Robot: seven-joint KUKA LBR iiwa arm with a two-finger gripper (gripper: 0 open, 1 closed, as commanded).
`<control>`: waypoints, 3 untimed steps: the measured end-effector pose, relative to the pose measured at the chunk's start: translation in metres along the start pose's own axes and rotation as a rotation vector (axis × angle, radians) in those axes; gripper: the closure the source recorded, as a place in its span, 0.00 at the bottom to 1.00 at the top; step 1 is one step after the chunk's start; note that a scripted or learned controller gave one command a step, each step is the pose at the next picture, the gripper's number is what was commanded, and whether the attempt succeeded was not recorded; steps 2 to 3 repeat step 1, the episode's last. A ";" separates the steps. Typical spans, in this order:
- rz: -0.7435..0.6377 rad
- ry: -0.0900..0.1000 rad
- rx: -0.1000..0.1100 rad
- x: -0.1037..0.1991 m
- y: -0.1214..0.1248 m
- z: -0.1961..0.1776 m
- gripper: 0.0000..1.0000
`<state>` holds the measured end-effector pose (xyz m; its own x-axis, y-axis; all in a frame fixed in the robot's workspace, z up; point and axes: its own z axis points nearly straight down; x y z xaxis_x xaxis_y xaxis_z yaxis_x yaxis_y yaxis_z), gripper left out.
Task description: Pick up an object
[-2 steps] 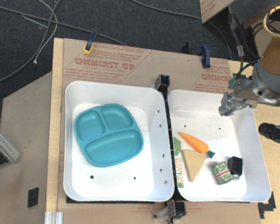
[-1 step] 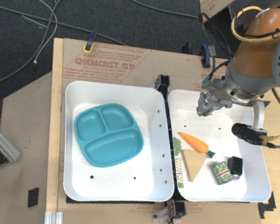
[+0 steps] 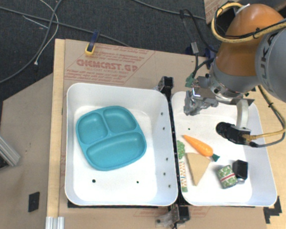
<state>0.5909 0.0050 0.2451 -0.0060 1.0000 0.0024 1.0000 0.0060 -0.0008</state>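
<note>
Hovering over the far left corner of the right bin (image 3: 256,195), our gripper (image 3: 193,107) is half hidden under the wrist — we leave its state as impossible to tell. Nearer us lie the orange carrot (image 3: 198,145), a tan wedge (image 3: 197,167) and a small green-patterned block (image 3: 226,176) — its neighbouring black piece (image 3: 240,169) is hard to identify.

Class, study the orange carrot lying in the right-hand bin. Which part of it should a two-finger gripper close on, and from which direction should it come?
Probably the thick middle of the carrot, coming straight down from above. It lies flat and slanted on the floor of the right bin, so its long sides are exposed. The fingers should close across its narrow width. The tan wedge sits close below it, so placement needs care.
</note>
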 end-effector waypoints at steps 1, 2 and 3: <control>-0.001 0.001 0.002 0.064 -0.005 0.003 1.00; -0.001 0.001 0.002 0.064 -0.005 0.003 1.00; -0.001 0.001 0.002 0.064 -0.005 0.003 1.00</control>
